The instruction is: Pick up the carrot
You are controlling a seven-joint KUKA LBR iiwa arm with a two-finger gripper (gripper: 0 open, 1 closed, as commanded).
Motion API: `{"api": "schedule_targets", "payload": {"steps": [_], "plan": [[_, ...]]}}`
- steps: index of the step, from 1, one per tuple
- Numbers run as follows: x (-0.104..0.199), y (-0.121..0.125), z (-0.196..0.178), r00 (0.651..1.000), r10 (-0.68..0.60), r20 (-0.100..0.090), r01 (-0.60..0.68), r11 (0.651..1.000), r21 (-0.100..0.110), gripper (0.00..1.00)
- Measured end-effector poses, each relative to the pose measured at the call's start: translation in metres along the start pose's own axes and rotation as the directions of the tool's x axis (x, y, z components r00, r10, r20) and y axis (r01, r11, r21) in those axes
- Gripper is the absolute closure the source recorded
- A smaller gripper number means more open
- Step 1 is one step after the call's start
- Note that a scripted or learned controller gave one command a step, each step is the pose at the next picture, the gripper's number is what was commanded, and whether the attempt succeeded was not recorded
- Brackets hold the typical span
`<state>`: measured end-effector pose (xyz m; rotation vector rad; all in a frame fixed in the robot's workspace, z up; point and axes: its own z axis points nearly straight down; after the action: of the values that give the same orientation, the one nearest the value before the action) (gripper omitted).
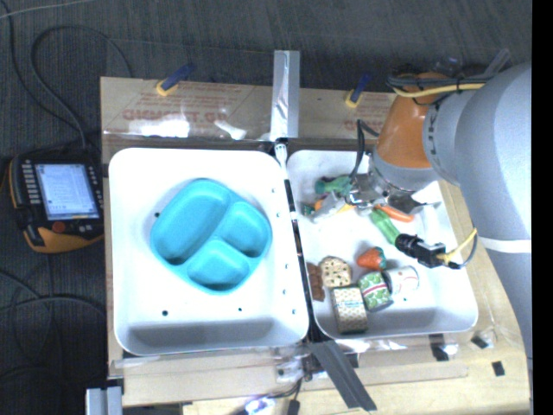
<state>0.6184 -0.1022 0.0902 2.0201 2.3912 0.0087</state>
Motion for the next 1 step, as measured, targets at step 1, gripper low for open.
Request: {"api": "schedule_targets", "payload": {"steps": [1], "plan": [[-0.0571, -0.0495, -0.088, 0.999, 0.047, -0.002, -0.046, 0.999, 0.016, 0.0]]}}
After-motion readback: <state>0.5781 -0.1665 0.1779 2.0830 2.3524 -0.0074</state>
